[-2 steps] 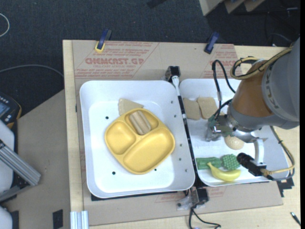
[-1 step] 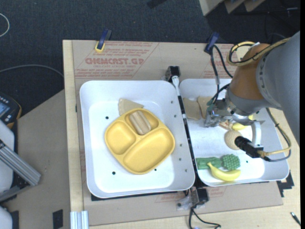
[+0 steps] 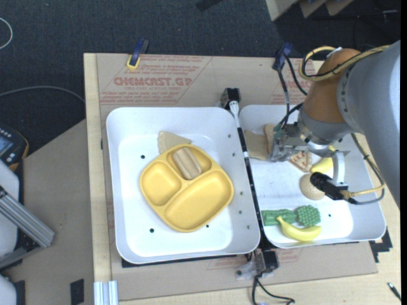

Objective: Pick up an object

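Gripper: we see the gripper [image 3: 284,146] low in the upper-left part of the right bin [image 3: 356,230]; whether it is wide, narrow or holding anything we cannot tell.
Nearest candidates: a tan flat piece [image 3: 257,146] lies just beside it on the left, and a pizza-like slice [image 3: 299,161] just under the wrist.
Other candidates: a yellow banana [image 3: 300,232], a green broccoli-like toy [image 3: 308,215] and a round beige item [image 3: 310,185] sit lower in that bin.
Left bin: the left bin [image 3: 127,189] carries a yellow divided plate [image 3: 186,189] with a tan block [image 3: 186,162] in one compartment.
Risk, flat pieces: we judge thin items may slip free or never lift.
Risk, wall: so near the bin's rim, we think the tool could catch the wall.
Risk, cable: a black cable [image 3: 356,196] trails over the toys and might drag them.
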### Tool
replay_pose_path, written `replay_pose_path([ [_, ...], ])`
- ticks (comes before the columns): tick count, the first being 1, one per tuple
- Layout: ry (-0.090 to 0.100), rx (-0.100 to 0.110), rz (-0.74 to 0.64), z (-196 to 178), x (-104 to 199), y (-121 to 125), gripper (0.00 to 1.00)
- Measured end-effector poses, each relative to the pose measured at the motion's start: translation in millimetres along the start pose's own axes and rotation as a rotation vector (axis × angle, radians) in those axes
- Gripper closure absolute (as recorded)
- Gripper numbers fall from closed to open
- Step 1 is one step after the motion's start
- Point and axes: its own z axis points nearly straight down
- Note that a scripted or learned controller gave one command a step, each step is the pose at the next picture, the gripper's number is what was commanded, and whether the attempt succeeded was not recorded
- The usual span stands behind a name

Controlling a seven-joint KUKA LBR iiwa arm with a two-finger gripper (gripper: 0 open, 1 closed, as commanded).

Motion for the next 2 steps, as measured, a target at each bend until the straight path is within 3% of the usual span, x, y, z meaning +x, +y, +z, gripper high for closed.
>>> replay_pose_path([
  [2,-0.002,-0.004,-0.002,-20.9,0.2,0.4,1.0],
])
